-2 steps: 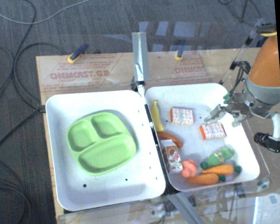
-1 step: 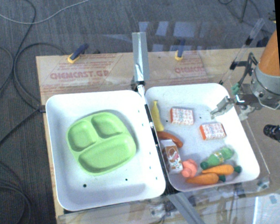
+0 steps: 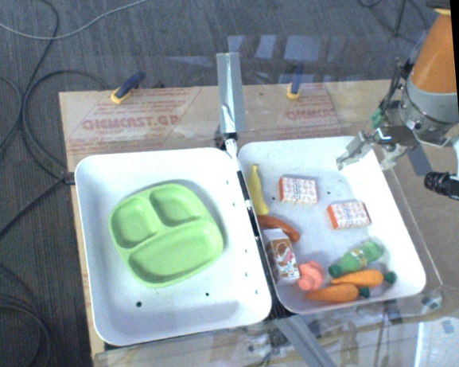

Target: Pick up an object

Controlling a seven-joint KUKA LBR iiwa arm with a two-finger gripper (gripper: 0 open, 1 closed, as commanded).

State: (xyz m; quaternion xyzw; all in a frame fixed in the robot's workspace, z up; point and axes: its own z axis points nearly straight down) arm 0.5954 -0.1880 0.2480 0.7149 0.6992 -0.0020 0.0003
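Above right bin's [image 3: 405,227] far corner | pincer [image 3: 368,149] spread wide, holding nothing

On the desk [image 3: 128,120], the green sectioned plastic tray [image 3: 167,233] lies in the left white bin [image 3: 105,309], while small toy foods fill the right white bin [image 3: 402,235].

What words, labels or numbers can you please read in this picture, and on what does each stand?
"CHEMCAST GP", faint red print, roughly legible: on the board behind the left bin.
Similar red print on the same board behind the right bin: too blurred to read.
Two red-and-white packets: print too small to read.
Small carton: label too blurred to read.
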